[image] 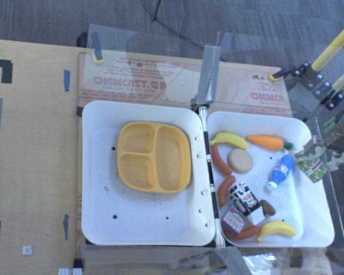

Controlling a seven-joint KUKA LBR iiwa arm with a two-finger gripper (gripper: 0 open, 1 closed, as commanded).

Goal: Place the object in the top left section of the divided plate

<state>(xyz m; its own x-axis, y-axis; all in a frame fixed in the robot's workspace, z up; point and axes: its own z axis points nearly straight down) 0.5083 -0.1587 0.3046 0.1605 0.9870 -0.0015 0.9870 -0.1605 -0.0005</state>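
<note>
the yellow three-section divided plastic plate (154, 157) is sitting in the middle of the left shallow white bin (94, 217), with bare white floor lying open all round it, widest toward 6 o'clock and 9 o'clock. its sections are lying bare.

the right shallow white bin (316, 225) is holding the clutter: a yellow toy banana (230, 139) at 12 o'clock, an orange toy carrot (266, 142) beside it, a tan round cookie (240, 161), reddish toy sausages (219, 159), a small blue-and-white bottle (281, 171), a black-and-white milk carton (245, 199) and a second yellow banana (277, 230) at 5 o'clock.

the grey gripper (322, 154) is hanging over that bin's 3 o'clock rim; whether it is released or clenched, i cannot tell. the raised divider between the bins is standing between the pieces and the plate.
</note>
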